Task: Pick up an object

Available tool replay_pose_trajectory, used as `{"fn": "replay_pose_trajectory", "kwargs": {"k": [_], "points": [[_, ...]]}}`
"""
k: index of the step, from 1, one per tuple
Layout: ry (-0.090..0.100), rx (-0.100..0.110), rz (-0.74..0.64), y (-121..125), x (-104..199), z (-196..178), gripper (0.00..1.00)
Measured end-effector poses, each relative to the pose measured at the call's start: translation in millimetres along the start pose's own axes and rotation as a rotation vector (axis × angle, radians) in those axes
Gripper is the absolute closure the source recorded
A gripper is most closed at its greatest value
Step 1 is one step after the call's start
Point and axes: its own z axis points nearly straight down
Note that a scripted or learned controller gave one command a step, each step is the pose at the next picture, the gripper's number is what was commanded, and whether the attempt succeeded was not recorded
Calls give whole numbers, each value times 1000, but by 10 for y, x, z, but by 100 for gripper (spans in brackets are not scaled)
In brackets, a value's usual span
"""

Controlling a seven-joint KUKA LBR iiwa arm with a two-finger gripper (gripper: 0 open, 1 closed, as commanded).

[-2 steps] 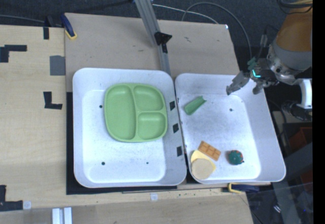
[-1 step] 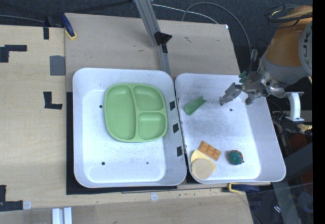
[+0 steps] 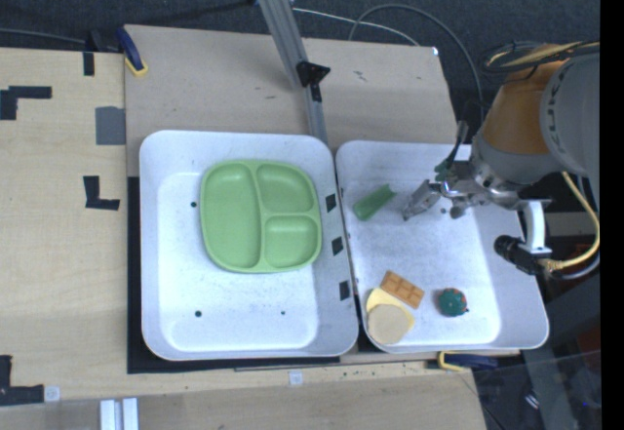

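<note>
Arm (image 3: 546, 126) enters from the right, partly cut off by the frame edge. Gripper (image 3: 421, 206) hangs over the right bin (image 3: 507, 321), fingers pointing left; at this resolution, can't tell whether they're spread or closed. Nothing visible between them. Just left of the tips lies a small green block (image 3: 372, 201), tilted, in the bin's far-left part. Near edge of same bin: waffle-textured orange piece (image 3: 402, 289) touching a pale round piece (image 3: 389, 323), plus a small dark-green ball (image 3: 450, 302), blurry. Left bin (image 3: 166, 321) holds a green divided plate (image 3: 261, 215).
</note>
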Motion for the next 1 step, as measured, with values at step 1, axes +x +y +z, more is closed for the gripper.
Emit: {"fn": "replay_pose_trajectory", "kwargs": {"k": [1], "points": [[-3, -7, 0, 5, 4, 440, 0]]}}
